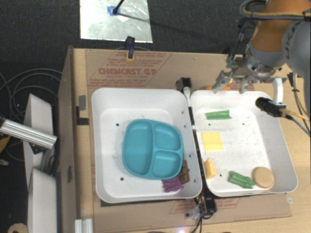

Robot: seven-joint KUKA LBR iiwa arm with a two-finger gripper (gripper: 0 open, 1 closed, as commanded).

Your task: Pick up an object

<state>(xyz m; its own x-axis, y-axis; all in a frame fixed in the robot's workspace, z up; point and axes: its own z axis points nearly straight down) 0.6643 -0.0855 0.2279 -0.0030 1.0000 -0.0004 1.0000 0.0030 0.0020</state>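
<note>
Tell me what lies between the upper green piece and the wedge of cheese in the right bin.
In the camera view, a flat yellow square lies between the upper green piece and the cheese wedge, on the right bin floor.

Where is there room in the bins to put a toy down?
Right bin: bare floor between the yellow square, the upper green piece and the tan round. Left bin: bare strips around the blue plate. It is crowded at that plate's near edge beside the purple piece.
</note>
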